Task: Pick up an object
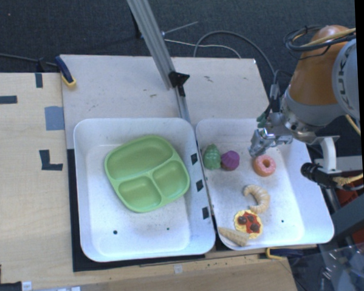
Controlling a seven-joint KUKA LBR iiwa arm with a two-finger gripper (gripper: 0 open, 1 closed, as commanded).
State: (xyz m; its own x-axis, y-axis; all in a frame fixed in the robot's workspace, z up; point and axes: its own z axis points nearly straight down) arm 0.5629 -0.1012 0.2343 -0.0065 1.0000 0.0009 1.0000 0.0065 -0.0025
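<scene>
Gripper low over the right bin, near its back edge, just left of and above the donut; nothing visibly between the fingers; open or closed, cannot tell, metal too small and blurred. Donut pink-orange, ringed, pale hole, flat on the bin floor. Left of it a purple piece touching a green piece, shapes unclear. Nearer the front a tan croissant, curved; below that a small pizza, yellow with red and dark spots; beside it a pale wedge at the front rim, kind hard to tell. Arm grey with orange band, cut off at right. Left bin with a green tray, three compartments, lying askew. Bench pale; wooden table at left with grey tape marks; metal bar slanting from the top to between the bins; dark carpet behind, cables across it.
</scene>
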